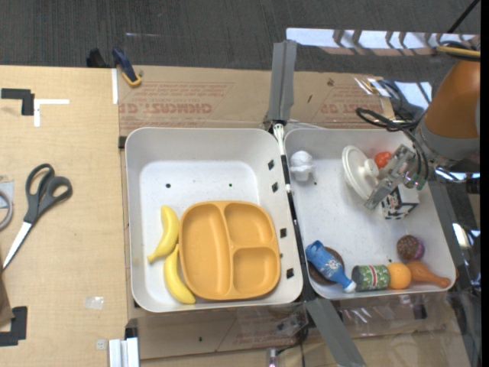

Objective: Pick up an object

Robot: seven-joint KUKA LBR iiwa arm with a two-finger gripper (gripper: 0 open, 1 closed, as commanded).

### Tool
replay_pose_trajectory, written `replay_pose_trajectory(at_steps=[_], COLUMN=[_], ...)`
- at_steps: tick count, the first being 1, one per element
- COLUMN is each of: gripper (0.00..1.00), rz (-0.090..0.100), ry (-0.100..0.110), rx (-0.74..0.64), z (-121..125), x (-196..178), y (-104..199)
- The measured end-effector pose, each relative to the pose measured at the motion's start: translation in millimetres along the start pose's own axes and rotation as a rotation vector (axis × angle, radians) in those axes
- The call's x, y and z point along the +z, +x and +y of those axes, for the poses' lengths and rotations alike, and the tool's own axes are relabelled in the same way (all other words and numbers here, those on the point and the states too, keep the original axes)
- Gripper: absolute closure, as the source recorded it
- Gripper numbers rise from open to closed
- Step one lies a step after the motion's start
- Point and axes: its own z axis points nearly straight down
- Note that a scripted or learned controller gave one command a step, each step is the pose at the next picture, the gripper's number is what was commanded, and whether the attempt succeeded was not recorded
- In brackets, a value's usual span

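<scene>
Grey metal fingers of the gripper [388, 180] hang low in the right bin [359, 235], toward its two o'clock corner; whether they are spread or pressed together I cannot tell. A white dish [356, 168] stands tilted just at nine o'clock of them, a small red object [383, 160] at eleven, a small white box [399, 202] at five. Near the bin's six o'clock wall lie a blue bottle [328, 263], a green can [372, 277] and an orange gourd [419, 274]. The left bin [199, 155] bears an orange divided plate [229, 249] and two bananas [166, 235].

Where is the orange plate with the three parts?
The orange plate lies in the left bin, toward the front of it. Two bananas lie against its left edge.
</scene>
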Motion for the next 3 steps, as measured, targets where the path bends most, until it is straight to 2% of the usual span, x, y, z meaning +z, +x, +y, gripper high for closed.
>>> replay_pose_trajectory(at_steps=[1,2,3], gripper=[0.0,0.0,0.0], rz=[-0.028,-0.02,0.031], ry=[-0.005,0.003,0.029], rx=[0.183,0.331,0.331], z=[-6,13,19], x=[2,3,3], y=[32,18,-11])
